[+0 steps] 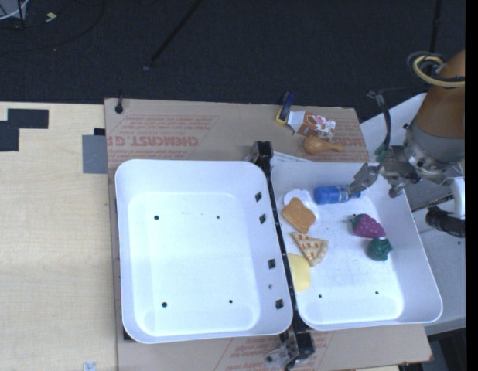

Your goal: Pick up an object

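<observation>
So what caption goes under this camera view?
Robot pincer reaches the blue toy in the right bin of play food.

Right bin [425,304] open at lower mid; 6 toys [301,216] crowd its left/top.

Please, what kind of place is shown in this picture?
Probably a robotics lab bench: a grey arm's gripper reaches into the right white bin of toy food, beside a second white bin, cables lying behind.

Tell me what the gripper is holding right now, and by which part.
It cannot be told. The gripper sits at the right end of the blue cylinder in the right bin, but a grasp is not visible.
</observation>
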You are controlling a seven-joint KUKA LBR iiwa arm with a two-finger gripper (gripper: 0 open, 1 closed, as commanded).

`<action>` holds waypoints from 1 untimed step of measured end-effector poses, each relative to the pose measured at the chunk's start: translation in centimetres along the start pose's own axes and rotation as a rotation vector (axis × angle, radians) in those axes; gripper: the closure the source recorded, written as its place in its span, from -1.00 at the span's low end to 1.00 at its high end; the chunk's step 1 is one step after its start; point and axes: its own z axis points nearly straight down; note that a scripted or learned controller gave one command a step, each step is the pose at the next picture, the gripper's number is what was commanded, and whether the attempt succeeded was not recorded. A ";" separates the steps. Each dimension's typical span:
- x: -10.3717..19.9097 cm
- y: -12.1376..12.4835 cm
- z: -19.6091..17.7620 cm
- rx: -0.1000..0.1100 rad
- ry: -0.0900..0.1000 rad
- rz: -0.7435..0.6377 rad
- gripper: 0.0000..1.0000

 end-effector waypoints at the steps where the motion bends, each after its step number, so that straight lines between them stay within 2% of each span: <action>1: -2.4 0.2 11.4 0.004 0.001 0.001 -1.00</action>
